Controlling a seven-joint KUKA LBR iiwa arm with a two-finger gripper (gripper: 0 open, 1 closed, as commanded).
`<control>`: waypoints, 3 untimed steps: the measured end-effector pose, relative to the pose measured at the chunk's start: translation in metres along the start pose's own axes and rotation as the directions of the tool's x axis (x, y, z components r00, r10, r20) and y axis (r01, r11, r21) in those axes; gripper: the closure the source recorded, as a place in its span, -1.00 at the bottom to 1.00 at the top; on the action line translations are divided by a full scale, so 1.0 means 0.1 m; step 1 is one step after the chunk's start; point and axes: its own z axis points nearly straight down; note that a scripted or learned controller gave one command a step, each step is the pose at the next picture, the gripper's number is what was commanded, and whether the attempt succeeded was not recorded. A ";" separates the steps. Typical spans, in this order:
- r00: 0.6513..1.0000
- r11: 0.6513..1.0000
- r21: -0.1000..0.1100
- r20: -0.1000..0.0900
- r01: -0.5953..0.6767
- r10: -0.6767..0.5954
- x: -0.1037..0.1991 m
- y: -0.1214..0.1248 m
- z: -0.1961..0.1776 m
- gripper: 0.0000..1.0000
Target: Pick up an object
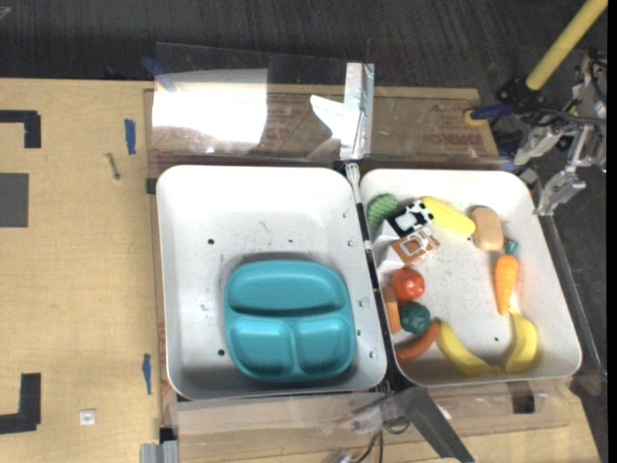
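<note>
White plastic forms both bins. The left bin (183,258) is occupied by a teal divided tray (287,320), set toward its near side. The right bin (551,287) is filled with toy food: a tomato (409,283), a green vegetable (382,205), a corn cob (445,216), a carrot (505,279), and a curved banana (487,350) along the near wall. The gripper (569,177) is seen beyond the right bin's far right corner, well apart from the toys; whether it is open or closed cannot be told.
</note>
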 end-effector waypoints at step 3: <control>0.999 0.999 0.006 0.019 0.048 -0.049 0.88 0.01 1.69 1.00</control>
